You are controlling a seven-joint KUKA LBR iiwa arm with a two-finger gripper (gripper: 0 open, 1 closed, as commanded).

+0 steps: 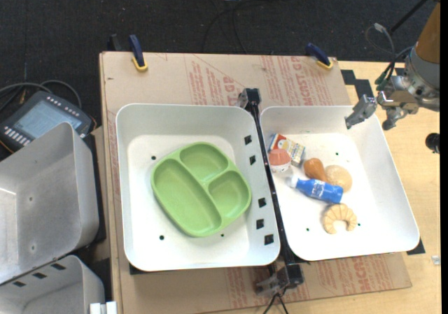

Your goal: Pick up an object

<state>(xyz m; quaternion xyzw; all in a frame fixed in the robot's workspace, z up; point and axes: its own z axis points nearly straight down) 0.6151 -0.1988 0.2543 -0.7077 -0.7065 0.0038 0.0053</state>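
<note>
The right bin (392,187) holds several small items. They are a red and white piece (279,154), a small box (297,152), an orange-brown lump (314,166), a tan roll (339,177), a blue bottle (319,190) and a croissant (340,218). My gripper (375,112) hangs over the bin's far right corner, above and to the right of the items. It is open, with nothing between its fingers (359,112).
The left bin (133,166) holds a green divided plate (201,188). A black divider with clips (262,180) runs between the bins. Blue and yellow clamps (138,54) grip the board's far edge. Grey containers (42,194) stand at the left.
</note>
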